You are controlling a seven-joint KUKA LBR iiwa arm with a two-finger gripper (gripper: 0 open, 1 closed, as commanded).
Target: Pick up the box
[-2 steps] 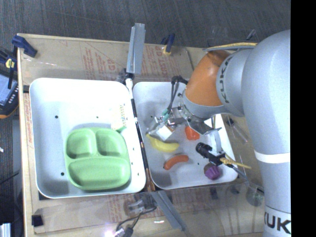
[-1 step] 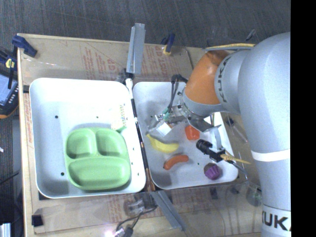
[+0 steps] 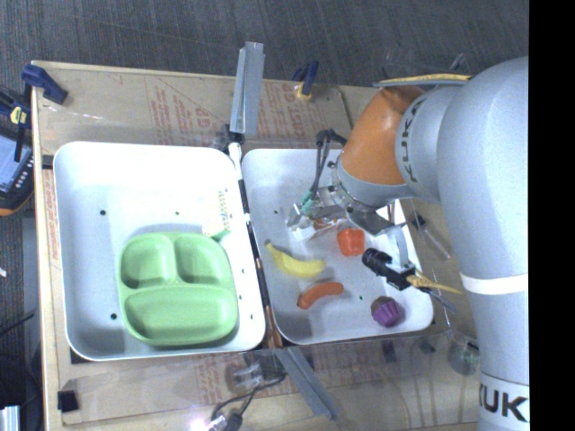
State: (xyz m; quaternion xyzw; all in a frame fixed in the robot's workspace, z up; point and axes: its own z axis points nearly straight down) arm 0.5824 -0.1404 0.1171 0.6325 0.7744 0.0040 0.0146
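A small pale box (image 3: 220,212) with greenish print leans against the right wall of the left bin (image 3: 81,169), just above the green plate. My gripper (image 3: 308,215) is low in the right bin (image 3: 269,173), in its upper middle, well to the right of the box and across the wall between the bins. Nothing shows clearly in its grasp. A small orange-red item (image 3: 351,240) lies just right of the gripper.
A green divided plate (image 3: 178,287) fills the lower part of the left bin. The right bin holds a yellow banana (image 3: 296,261), an orange-red sausage (image 3: 320,294) and a purple piece (image 3: 386,311). The arm (image 3: 467,178) covers the right bin's right side.
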